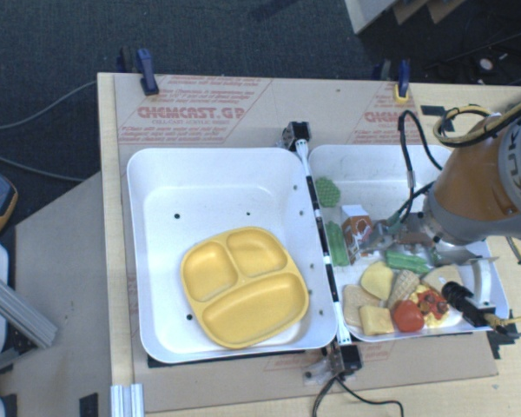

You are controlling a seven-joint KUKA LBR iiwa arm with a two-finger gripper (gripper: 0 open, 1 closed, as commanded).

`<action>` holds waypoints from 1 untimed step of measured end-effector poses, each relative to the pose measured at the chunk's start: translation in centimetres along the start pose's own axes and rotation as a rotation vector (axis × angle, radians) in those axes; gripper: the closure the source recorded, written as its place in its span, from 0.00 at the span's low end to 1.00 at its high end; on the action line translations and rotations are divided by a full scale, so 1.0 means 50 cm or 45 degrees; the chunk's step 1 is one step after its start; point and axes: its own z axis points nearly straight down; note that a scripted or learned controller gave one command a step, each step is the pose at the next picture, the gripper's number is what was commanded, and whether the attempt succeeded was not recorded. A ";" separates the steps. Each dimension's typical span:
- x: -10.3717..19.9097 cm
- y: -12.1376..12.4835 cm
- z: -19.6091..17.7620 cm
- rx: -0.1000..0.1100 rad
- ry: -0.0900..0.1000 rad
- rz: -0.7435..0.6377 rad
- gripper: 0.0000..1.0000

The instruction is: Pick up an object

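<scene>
Over the right bin (378, 159), gripper (398, 235) sits among crowded toy food (391, 295); finger state unclear, so I'd single out one piece.

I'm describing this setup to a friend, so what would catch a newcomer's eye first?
First the yellow divided plate, lying alone in the left bin. Then the pile of toy food crowding the right bin, with the grey and orange arm reaching over it.
</scene>
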 end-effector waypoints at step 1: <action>0.025 0.170 0.010 0.029 0.007 -0.009 0.00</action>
